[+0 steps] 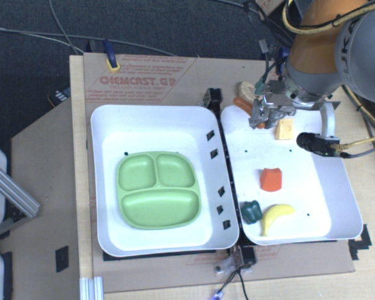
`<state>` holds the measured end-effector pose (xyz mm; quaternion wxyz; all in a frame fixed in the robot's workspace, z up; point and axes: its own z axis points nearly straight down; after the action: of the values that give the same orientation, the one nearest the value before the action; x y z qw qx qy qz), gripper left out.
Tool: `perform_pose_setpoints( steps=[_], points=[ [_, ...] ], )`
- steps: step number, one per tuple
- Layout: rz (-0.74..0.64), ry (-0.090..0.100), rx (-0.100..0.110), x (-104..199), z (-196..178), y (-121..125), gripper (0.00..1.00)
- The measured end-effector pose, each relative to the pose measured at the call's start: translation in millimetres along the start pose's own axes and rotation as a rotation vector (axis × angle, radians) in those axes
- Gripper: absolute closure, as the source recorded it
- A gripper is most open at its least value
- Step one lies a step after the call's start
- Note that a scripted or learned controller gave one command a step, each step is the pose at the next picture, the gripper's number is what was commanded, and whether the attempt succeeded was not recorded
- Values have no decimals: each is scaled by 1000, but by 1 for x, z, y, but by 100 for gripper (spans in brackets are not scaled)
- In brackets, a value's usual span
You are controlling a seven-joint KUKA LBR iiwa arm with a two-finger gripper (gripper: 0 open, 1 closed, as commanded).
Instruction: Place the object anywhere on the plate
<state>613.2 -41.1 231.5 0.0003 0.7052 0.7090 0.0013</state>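
Nearest the camera, at the right bin's (337, 186) front edge: a yellow banana (276, 215) lying flat, with a dark teal object (250, 211) just beside it on its left, close to the divider between the bins. Behind them, mid-bin, a red-orange block (271, 179) sits alone, well apart from the arm.

Left bin (106, 167) holds the green divided plate (158, 189) — three compartments, nothing in them.

Gripper (258, 121) is at the back of the right bin, low over the floor, under the orange band of the arm (322, 27). Fingers point down toward the bin; the gap between them is too small and cluttered to read, so whether they are wide or narrow — cannot tell. Nothing visibly between them.

Pale yellow block (285, 129) lies just beside the fingers on their right, apart from them, not gripped. An orange piece (243, 104) lies just behind-left of the gripper near the bin's back wall, partly hidden.

All loose objects are in the right bin, none on the plate.
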Motion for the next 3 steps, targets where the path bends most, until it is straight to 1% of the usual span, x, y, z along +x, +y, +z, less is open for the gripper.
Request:
perform_pose_setpoints(
  steps=[1,2,3],
  points=[
    [0,1,1,44,-1,3,100],
    [0,0,3,100,11,8,100],
    [-1,2,1,154,-1,7,100]
  ],
)
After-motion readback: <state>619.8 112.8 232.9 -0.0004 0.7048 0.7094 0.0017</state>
